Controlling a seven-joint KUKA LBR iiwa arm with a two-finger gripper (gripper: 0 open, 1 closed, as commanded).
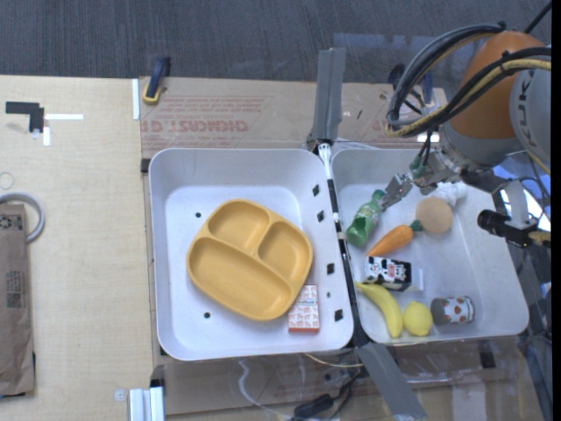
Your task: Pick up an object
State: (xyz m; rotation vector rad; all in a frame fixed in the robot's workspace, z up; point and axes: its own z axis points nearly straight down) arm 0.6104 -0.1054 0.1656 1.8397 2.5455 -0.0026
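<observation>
Two white bins sit side by side below me, and my pincer (401, 188) hangs over the right bin (491, 323), near its far edge, with the grey arm and its orange band (495, 90) reaching in from the right. I cannot tell from this angle whether the pincer is apart or together, and I see nothing between its tips. Just beside the pincer, toward the left and slightly nearer me, lies a green packet (365, 220). Near it on the right sits a tan ball (434, 216), and the carrot (391, 239) lies between those two, a little closer to me. Further toward me from the pincer are a black-and-white carton (389, 273), a banana (384, 306), a lemon (418, 318) and a small can (451, 309). Well apart, to the pincer's left, the left bin (175, 191) holds a yellow divided plate (250, 260) with a small red-and-white box (304, 310) touching its near edge.
</observation>
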